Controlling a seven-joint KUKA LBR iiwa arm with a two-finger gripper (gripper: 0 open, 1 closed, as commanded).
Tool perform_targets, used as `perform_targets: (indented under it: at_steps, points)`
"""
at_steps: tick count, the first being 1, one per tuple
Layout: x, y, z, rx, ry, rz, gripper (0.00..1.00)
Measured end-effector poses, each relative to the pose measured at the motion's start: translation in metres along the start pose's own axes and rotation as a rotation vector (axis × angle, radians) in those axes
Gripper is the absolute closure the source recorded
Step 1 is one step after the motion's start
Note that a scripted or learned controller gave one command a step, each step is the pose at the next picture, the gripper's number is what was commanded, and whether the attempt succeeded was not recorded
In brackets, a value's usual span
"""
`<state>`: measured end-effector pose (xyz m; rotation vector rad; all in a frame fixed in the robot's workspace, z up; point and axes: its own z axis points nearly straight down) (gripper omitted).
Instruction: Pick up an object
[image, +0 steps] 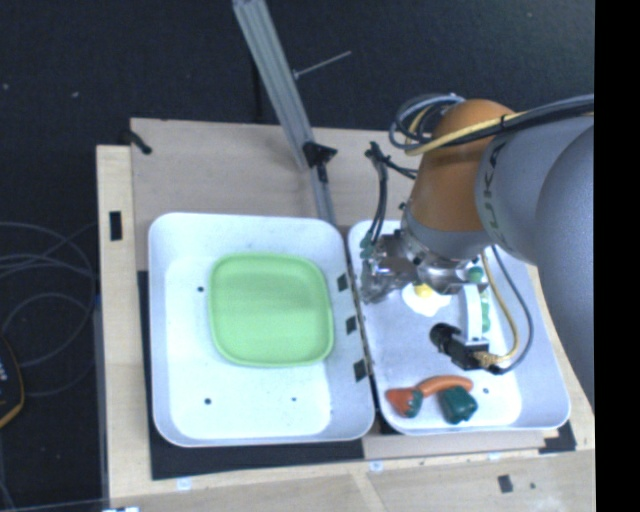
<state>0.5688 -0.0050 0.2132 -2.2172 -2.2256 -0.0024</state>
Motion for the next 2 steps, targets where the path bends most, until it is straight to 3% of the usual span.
perform_targets:
  at_steps: [2]
  points:
    - [0.089, 0.034, -0.018, -0.001, 0.0, 0.001, 1.0]
